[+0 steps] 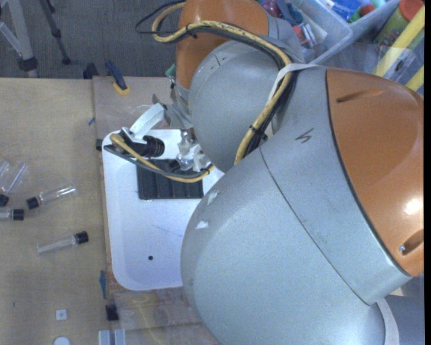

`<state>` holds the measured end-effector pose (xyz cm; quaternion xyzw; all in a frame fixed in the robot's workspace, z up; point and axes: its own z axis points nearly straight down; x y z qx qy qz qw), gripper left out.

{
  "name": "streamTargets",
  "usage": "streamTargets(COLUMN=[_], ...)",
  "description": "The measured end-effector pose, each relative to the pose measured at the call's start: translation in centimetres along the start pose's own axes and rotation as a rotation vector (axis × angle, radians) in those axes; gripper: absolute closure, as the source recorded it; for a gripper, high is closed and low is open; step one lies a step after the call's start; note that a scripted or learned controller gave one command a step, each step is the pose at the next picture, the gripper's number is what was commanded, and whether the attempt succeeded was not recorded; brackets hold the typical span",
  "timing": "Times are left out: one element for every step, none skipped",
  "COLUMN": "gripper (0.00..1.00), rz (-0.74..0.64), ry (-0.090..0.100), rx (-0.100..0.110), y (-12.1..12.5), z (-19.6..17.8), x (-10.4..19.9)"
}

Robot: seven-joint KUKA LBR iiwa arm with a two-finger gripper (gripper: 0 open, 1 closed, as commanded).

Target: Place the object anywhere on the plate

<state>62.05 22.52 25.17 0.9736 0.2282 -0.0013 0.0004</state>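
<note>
My grey arm [303, 202] with its orange band [377, 141] looms close to the camera and covers most of the bench. Past its wrist, a black ribbed block [170, 182] that looks like my gripper's body hangs over the upper part of the left white bin [135, 256]. A yellow and black cable [145, 156] loops beside it. The arm hides whatever lies under it, and the bin on the right as well.
Several clear vials with black caps [62, 241] lie on the wooden bench left of the bin. A blue clamp [118, 81] sits at the bench's far edge. A small dark speck [150, 257] marks the bin floor. Clutter boxes [323, 20] stand at the top right.
</note>
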Motion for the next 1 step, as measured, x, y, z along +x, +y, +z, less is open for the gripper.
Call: streamTargets(gripper=[1.00], rz=[0.055], ry=[-0.001], rx=[0.002], y=[-0.82], z=[15.83], x=[-5.59])
